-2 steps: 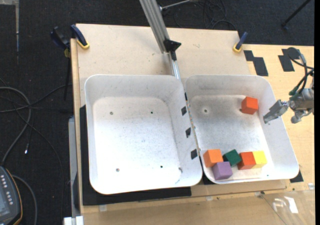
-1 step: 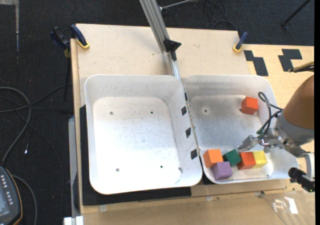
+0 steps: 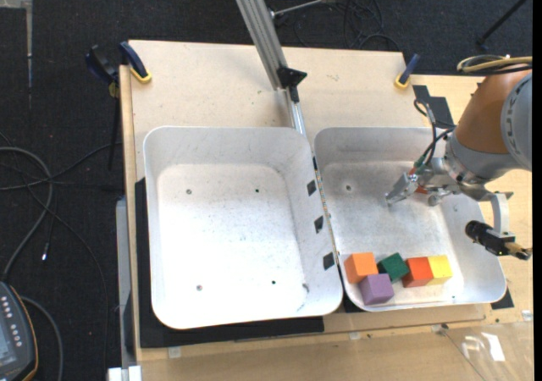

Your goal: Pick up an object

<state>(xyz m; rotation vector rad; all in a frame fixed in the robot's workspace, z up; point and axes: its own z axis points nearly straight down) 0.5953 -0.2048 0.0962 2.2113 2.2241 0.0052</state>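
Note:
Several small cubes lie clustered at the near edge of the right bin (image 3: pixel 356 151): an orange one (image 3: pixel 362 265), a green one (image 3: pixel 392 266), a purple one (image 3: pixel 377 288), a red one (image 3: pixel 418 271) and a yellow one (image 3: pixel 439 267). My gripper (image 3: pixel 405 190) hangs over the middle of the right bin, well behind the cubes and apart from them. It points left and down toward the bin floor. Nothing shows in its grasp.
The left bin (image 3: pixel 169 151) stands beside the right one, their walls meeting at the centre. A slanted metal pole (image 3: pixel 258 19) rises from the bench behind the bins. Clamps sit at the bench's back corners.

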